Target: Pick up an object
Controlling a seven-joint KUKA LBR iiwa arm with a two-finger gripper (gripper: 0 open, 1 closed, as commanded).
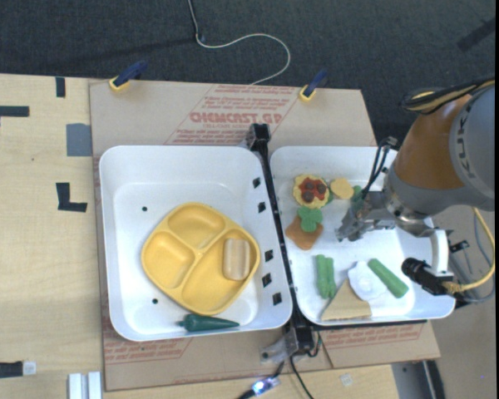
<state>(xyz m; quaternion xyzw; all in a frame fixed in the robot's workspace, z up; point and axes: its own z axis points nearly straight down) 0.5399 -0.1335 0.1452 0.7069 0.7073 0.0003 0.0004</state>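
Toy food [308, 219] is lying scattered in the right bin [416, 310], giving the gripper [350, 225], whose grip state I cannot tell, several pickable targets nearby.

Dark grey carpet floor [83, 23] across the top, thin white cable [248, 41] looping over it. Light wood desk [33, 248] with black tape marks [66, 198]. Brown cardboard sheet [224, 115] with red print lies on the desk, held by two blue-yellow clamps [129, 75] at its far edge. Even light.
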